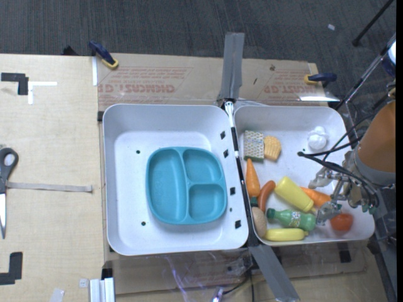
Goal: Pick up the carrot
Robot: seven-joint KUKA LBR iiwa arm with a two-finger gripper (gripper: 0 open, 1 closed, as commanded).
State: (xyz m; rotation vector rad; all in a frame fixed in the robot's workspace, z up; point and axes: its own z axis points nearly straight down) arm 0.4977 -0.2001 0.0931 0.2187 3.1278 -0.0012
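Dark grey carpet runs across the top of my camera view, and below it the pale wooden bench (47,168) spreads left, with a sheet of brown cardboard (189,80) under the two white bins. I see the left bin (119,168) carrying a teal divided plate (187,185) with three compartments, lying flat near its middle. Just beside it, sharing a wall, the right bin (289,121) is crowded with toy food.

From the right edge the arm (381,143) leans in, its orange band showing above the wrist. I can see the gripper (337,200) low over the near right part of the right bin, but cables and metal parts clutter it and I cannot tell how its fingers stand; nothing I can make out sits between them.

The carrot (252,177) lies against the left wall of the right bin, its narrow tip pointing away from me, well apart from the gripper. Touching its near end is a red-orange pepper (266,192). A yellow bottle (294,194) lies tilted in the middle, a green bottle (291,218) just below it, and a yellow banana (284,234) along the near wall. A small red tomato (341,222) sits just beside the gripper. At the far end I see a checkered block (254,145) touching a cracker-coloured slice (272,148), with a white lump (317,139) off to the right. Scissors (5,181) lie on the bench at the left edge.
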